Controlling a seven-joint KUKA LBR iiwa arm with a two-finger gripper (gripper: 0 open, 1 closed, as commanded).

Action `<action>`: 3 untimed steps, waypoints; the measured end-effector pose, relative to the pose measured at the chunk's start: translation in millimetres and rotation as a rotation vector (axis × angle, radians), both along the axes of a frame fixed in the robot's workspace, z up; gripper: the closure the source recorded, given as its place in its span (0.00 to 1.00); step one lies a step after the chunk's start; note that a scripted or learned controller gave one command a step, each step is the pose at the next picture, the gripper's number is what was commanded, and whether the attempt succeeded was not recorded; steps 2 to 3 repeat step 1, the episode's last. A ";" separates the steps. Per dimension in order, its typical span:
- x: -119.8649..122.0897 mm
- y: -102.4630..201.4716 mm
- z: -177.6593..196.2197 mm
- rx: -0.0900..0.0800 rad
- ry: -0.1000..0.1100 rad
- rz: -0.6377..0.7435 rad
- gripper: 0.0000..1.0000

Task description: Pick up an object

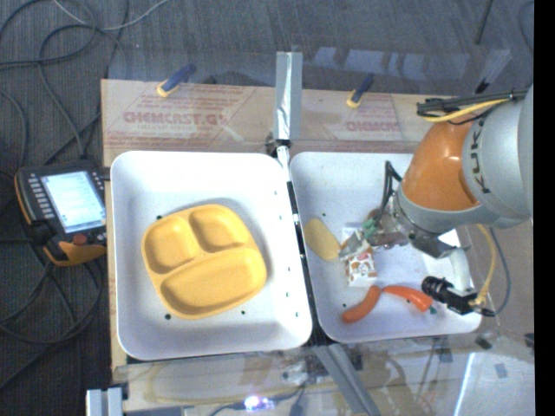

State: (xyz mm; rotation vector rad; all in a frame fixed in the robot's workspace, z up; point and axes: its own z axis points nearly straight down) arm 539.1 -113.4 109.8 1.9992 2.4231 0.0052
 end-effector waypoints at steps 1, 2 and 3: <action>42.0 -16.6 121.2 -0.004 0.004 0.067 1.00; 42.0 -16.6 121.2 -0.004 0.004 0.067 1.00; 42.0 -16.6 121.2 -0.004 0.004 0.067 1.00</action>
